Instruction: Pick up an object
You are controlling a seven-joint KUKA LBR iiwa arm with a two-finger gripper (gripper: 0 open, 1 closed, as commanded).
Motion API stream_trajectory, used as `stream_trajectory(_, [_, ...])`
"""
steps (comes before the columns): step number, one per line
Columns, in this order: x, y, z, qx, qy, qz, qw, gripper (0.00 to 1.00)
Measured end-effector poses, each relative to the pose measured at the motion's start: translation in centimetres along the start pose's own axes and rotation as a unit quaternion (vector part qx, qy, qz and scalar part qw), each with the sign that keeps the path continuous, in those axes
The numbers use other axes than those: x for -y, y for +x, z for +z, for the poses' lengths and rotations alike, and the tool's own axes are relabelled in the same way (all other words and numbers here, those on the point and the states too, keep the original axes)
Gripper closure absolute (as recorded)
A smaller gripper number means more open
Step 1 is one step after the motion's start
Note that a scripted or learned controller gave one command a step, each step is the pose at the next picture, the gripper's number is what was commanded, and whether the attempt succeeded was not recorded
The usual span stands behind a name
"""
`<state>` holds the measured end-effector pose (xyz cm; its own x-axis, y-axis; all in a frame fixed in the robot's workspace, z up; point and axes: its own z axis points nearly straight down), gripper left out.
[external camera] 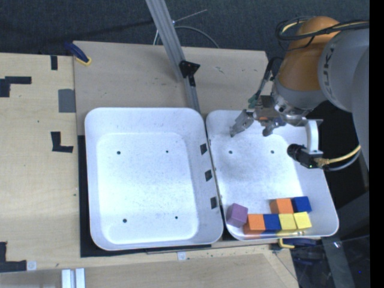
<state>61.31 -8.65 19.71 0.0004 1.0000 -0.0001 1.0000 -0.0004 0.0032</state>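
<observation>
Bins (147,116): white plastic, speckled, slight sheen. Bench (36,179): pale wood-like board, matt (black tape marks). Blocks (277,216): smooth, matt, plain colours. Arm (348,59): grey casing, glossy orange band. Pole (168,29): brushed metal.

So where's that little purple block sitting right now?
The purple block lies in the right bin, at its near left corner, just left of the orange block that starts the row of coloured blocks. The end effector is over the bin's far end.
</observation>
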Motion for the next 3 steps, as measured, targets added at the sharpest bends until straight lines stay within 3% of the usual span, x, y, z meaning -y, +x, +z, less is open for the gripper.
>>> stream_trajectory(1, [-2.6,3.8,0.6,-0.001,0.002,-0.003,1.0000,0.00])
stream_trajectory(2, [-2.5,3.6,-0.4,-0.001,0.002,-0.002,1.0000,1.00])
stream_trajectory(3, [-4.2,3.4,-2.2,0.000,0.001,-0.002,1.0000,1.00])
